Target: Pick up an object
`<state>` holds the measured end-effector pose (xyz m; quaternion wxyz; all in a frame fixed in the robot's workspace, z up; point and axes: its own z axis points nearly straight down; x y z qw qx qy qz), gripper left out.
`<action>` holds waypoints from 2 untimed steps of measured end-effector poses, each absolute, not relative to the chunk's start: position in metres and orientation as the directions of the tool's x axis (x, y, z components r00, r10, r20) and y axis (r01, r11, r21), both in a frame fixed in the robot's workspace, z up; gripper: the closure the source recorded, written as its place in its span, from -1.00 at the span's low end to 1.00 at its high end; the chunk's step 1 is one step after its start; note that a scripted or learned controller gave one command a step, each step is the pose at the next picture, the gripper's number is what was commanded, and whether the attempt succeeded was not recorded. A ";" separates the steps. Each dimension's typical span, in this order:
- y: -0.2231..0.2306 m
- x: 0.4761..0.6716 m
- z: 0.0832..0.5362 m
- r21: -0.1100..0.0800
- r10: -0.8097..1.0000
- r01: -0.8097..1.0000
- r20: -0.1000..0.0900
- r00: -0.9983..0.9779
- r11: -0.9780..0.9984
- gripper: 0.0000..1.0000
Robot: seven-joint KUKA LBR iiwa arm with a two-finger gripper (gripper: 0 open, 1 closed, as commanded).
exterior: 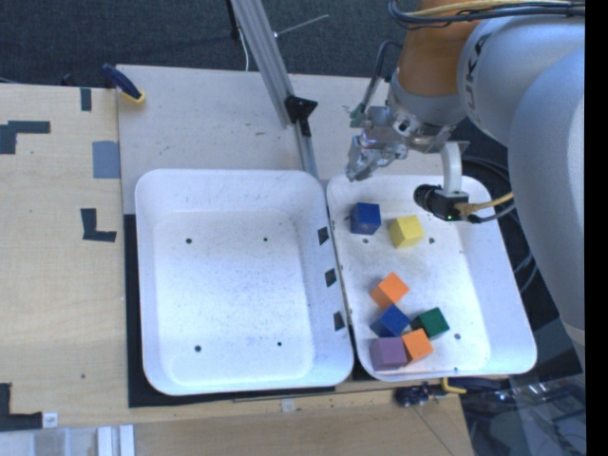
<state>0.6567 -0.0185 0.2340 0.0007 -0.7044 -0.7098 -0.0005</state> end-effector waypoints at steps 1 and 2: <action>0.035 0.652 0.225 -0.003 1.000 1.000 0.001 -0.007 0.007 1.00; 0.087 0.651 0.236 -0.001 1.000 1.000 0.002 -0.007 0.007 1.00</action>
